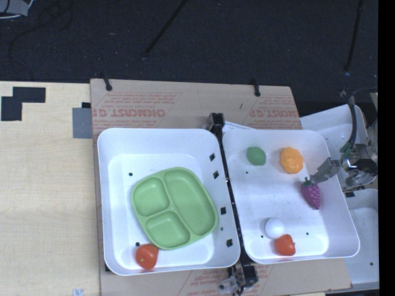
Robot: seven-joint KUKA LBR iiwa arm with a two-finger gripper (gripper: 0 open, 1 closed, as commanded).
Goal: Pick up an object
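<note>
Camera view findings: two shallow white bins sit side by side on a cardboard sheet (185,106) laid over the tabletop (43,184). Left bin (114,147) contains a green divided tray (174,207), set at a slant, with a red tomato-like object (146,256) just beside the tray's lower left corner, near the bin's front wall.

Right bin (327,239) contains five objects. A green round piece (256,155) and an orange piece (291,160) lie near the back wall, apart from each other. A purple grape cluster (311,195) lies at the right side, close to the bin's right wall. A white ball (274,227) lies near the front, touching or nearly touching a red piece (285,245) just in front of it.

Jaws (320,175) sit at the right bin's right wall, directly above the grape cluster. One grey finger (326,169) reaches at a slant toward the cluster's stem end and appears to meet it. Whether the jaws are spread or pressed together cannot be determined, and no object is seen between them. Arm hardware beyond the bin's right edge is partly cut off.
</note>
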